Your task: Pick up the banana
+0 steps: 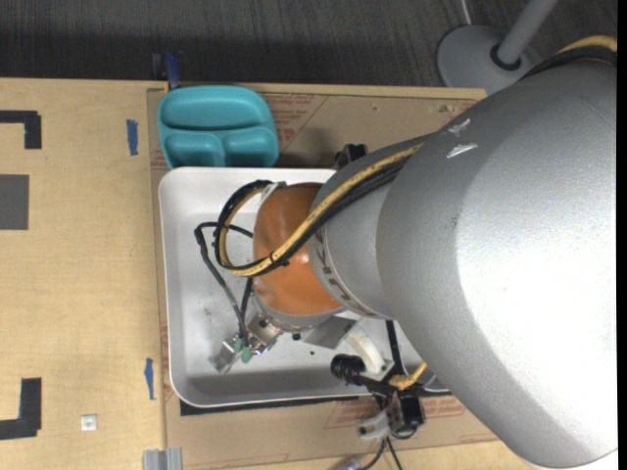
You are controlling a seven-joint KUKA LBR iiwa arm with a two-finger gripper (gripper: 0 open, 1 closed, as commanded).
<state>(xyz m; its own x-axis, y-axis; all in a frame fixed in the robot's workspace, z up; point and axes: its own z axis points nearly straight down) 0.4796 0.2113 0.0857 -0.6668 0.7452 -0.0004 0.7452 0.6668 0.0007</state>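
The big grey arm (490, 253) and its looped cables (230, 233) crowd the white bin (186, 262), covering its right and middle. Bare floor stays open along the bin's left wall and near-left corner. A teal tray (217, 125) blocks the far side.

We see a tan cardboard-covered surface (78, 292) running across most of the view, with dark grey ribbed carpet (245, 18) on the floor beyond its far edge. Black tape marks (22, 130) sit on the surface well left of the white bin (181, 292), and short blue tape strips (132, 137) lie nearer that bin's left side. A round grey stand base (470, 57) rests on the carpet beyond the bin, with a pale pole (539, 13) rising from it.
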